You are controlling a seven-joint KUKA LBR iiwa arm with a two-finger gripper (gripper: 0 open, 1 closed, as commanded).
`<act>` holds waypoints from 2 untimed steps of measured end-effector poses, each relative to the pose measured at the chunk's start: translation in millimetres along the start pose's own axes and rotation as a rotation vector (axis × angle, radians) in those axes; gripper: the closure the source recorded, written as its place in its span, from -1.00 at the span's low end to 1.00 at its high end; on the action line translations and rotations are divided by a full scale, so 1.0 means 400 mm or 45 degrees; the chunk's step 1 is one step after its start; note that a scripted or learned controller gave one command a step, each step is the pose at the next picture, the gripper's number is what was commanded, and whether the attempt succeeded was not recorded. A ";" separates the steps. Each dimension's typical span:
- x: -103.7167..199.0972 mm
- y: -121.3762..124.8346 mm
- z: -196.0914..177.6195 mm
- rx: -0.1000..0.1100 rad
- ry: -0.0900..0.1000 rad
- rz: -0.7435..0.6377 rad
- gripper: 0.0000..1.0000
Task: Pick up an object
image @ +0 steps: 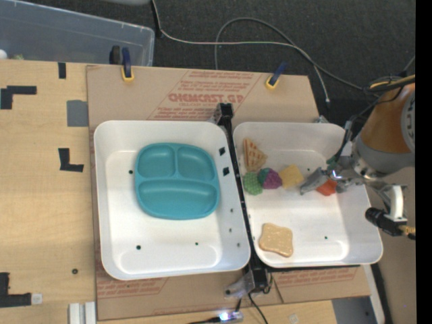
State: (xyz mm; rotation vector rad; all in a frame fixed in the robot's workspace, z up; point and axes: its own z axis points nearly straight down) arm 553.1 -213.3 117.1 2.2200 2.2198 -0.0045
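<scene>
The right bin [358, 245] holds several toy foods. A tan waffle wedge [254, 154] lies at its upper left, with a green piece [252, 182], a purple grape bunch [271, 178] and a yellow piece [291, 175] in a row below it. A slice of toast [277, 239] lies near the front. My gripper [322, 179] reaches in from the right, low over the bin's right half. A small red-orange piece [327, 188] sits right at its tip, partly covered by it. The yellow piece is a short way to the gripper's left.
The left bin [108, 201] holds a teal divided plate [177, 181]. A black divider [233, 174] runs between the bins. Cables loop over the cardboard behind the bins, and a clear plastic tub [74, 36] stands at the back left.
</scene>
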 end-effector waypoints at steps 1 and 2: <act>0.001 0.001 0.082 0.001 0.002 -0.002 -1.00; -0.002 0.004 0.050 -0.007 -0.003 -0.003 1.00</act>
